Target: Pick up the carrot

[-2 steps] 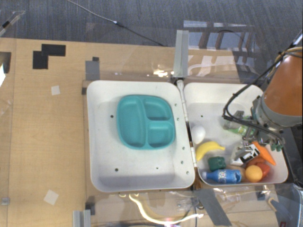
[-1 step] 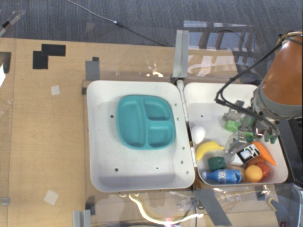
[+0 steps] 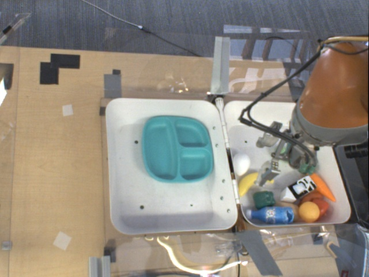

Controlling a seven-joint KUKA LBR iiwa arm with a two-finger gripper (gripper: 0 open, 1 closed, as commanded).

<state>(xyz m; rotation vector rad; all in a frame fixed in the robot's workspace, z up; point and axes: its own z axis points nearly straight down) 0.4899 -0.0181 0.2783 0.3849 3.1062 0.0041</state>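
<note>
Carrot [image 3: 323, 187] lies in the right bin [image 3: 253, 117], lower right of frame, close to the bin's right wall. Orange, tapered, tip pointing toward lower right; upper-left end meets a green bit [image 3: 307, 168] that may be its top, can't confirm. Lies slanted, resting among other items, not lifted.

Gripper [image 3: 275, 165] hangs over the middle of the right bin, up and left of the carrot, apart from it. Finger state: cannot tell — metal parts and cable clutter blur together at this res. Nothing visibly between fingers. Orange band [image 3: 337, 85] of the arm fills upper right of frame; black cable [image 3: 271, 94] loops off its left side.

Other contents, right bin:
- black-and-white block [image 3: 302, 186] just left of the carrot, touching or nearly so
- orange ball-shaped fruit [image 3: 309, 212] below the carrot, red item [image 3: 323, 203] beside it
- blue bottle-like item [image 3: 272, 214] at the bottom edge, lying on its side
- dark green item [image 3: 264, 199] just above the blue one
- yellow banana-like item [image 3: 247, 183] near the left wall
- white egg-shaped item [image 3: 241, 164] above the yellow one

Left bin [image 3: 124, 154] — holds a teal divided plate [image 3: 176, 148], three compartments, roughly centred, upper half of the bin.
</note>
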